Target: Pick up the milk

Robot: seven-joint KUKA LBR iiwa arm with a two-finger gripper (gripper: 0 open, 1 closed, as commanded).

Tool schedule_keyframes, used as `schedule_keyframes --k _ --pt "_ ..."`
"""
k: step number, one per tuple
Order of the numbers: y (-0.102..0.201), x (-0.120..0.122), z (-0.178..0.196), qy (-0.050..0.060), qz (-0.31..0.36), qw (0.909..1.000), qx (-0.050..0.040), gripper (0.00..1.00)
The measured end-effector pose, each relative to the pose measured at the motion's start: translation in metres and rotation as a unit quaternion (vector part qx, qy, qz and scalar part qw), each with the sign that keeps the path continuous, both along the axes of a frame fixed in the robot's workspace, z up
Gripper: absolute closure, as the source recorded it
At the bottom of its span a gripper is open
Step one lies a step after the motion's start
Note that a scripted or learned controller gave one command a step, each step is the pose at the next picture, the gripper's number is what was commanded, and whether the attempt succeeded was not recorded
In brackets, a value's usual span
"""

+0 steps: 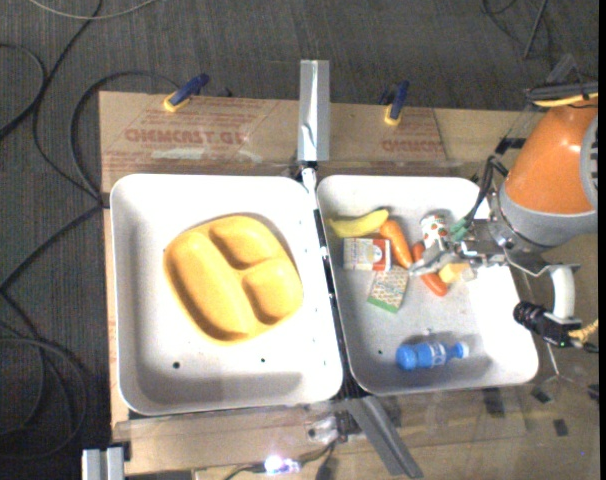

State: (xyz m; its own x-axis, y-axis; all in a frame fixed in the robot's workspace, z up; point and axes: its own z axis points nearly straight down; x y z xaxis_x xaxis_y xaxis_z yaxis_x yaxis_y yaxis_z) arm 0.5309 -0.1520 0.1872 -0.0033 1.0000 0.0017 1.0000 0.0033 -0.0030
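The milk [366,254] is a small white and red carton lying in the right bin [503,368], just below a banana [358,223]. My gripper [445,254] reaches in from the right and hovers low over the bin's upper middle, a short way right of the carton. A carrot [397,242] lies between the gripper and the milk. Nothing visibly sits in the gripper.
A green and white box [388,291] lies below the milk. An orange item [434,284] sits under the gripper, and a blue bottle [430,353] lies near the front wall. The left bin [133,368] holds a yellow divided tray [235,276].
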Motion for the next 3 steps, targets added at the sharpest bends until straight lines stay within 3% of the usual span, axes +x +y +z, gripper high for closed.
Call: schedule_keyframes --k 1,2,3 --pt "-0.01 -0.047 -0.065 0.0 0.109 0.994 0.0005 0.0" --pt "0.049 -0.008 -0.061 0.0 0.145 0.9895 0.0004 0.0" --pt "0.023 -0.007 -0.068 0.0 0.109 0.994 0.0004 0.0"
